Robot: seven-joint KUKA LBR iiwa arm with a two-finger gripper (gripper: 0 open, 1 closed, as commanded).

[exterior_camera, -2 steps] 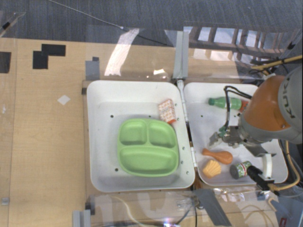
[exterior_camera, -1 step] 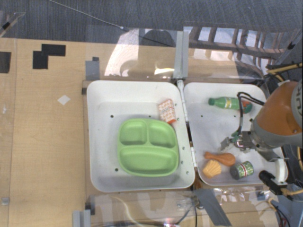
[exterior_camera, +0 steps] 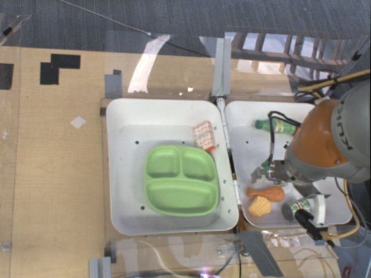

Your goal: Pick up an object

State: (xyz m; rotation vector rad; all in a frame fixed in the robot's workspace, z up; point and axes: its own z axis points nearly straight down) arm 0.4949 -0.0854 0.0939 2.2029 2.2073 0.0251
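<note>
My gripper (exterior_camera: 265, 173) hangs low in the right bin (exterior_camera: 246, 138), at the end of the grey arm with the orange band (exterior_camera: 316, 138). Right beneath it, toward the bin's front, lies an orange drumstick-shaped toy (exterior_camera: 268, 193). A yellow-orange ridged piece (exterior_camera: 259, 207) sits just in front of that toy. A small dark green can (exterior_camera: 297, 208) lies at the front right, partly under the wrist. A green bottle (exterior_camera: 278, 125) lies on its side at the back of the bin. I see nothing lifted off the bin floor.
The left bin (exterior_camera: 124, 155) holds a green divided plate (exterior_camera: 181, 180) and a small red-and-white packet (exterior_camera: 204, 136) by the wall between the bins. Cables (exterior_camera: 333, 80) run behind the arm at the right. Wooden bench top (exterior_camera: 52, 172) stretches to the left.
</note>
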